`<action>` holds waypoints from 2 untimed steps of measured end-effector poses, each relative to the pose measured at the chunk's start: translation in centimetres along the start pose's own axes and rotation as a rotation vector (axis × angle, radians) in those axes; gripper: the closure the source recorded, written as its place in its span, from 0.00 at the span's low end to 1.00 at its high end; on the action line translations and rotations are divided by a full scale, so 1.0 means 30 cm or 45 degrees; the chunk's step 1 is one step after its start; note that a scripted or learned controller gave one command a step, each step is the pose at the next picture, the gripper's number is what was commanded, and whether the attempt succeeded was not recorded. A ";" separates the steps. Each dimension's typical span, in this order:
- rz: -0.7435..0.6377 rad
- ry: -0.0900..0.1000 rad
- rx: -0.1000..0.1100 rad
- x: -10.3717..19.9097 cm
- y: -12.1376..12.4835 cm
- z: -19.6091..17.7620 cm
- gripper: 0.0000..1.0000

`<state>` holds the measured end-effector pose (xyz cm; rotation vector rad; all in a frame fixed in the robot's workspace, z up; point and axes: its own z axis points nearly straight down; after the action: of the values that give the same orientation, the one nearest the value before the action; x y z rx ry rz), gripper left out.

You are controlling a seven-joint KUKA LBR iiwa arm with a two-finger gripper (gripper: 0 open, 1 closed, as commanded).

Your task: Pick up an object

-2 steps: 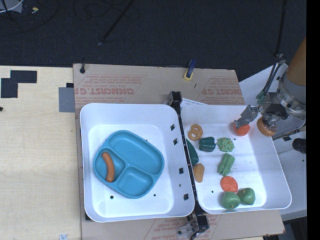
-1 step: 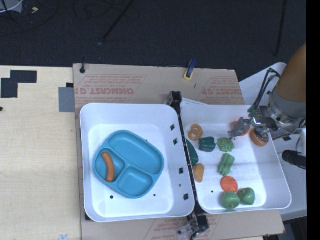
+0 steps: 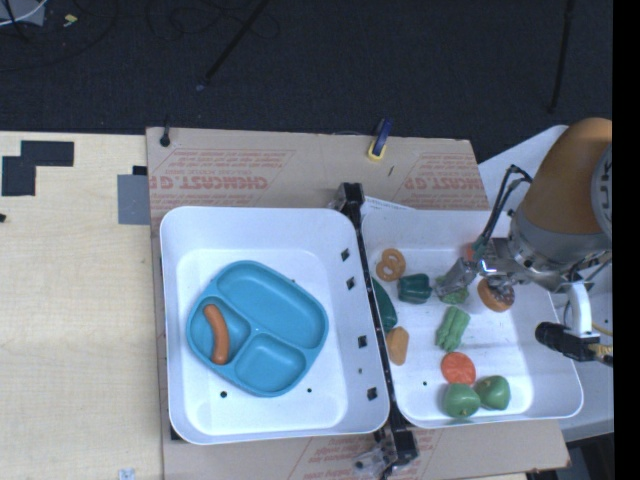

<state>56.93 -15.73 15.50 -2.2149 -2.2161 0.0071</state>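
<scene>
Camera view: toy foods are scattered loose across the right bin (image 3: pixel 560 393), presumably so that any one may be taken, while a blue divided plate (image 3: pixel 262 330) with a toy sausage (image 3: pixel 216 332) is set in the left bin (image 3: pixel 190 238). The gripper (image 3: pixel 478 276) is lowered at the right bin's upper part, just beside a dark green piece (image 3: pixel 414 288) and an orange piece (image 3: pixel 495 294). Whether anything is gripped cannot be told.

The arm (image 3: pixel 570 183) enters from the right edge of the frame, its orange band showing at the upper right above the grey wrist. It leans down and toward the left, carrying the end effector (image 3: pixel 468 276) low at the right of centre, with cables looping beside the wrist.
</scene>
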 end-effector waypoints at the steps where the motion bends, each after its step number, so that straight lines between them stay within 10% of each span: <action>1: 0.001 0.000 -0.003 0.018 0.012 0.151 0.00; 2: 0.002 -0.003 -0.014 0.024 0.019 0.218 0.00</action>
<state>57.43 -14.99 8.95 -2.2230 -2.2211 -0.0031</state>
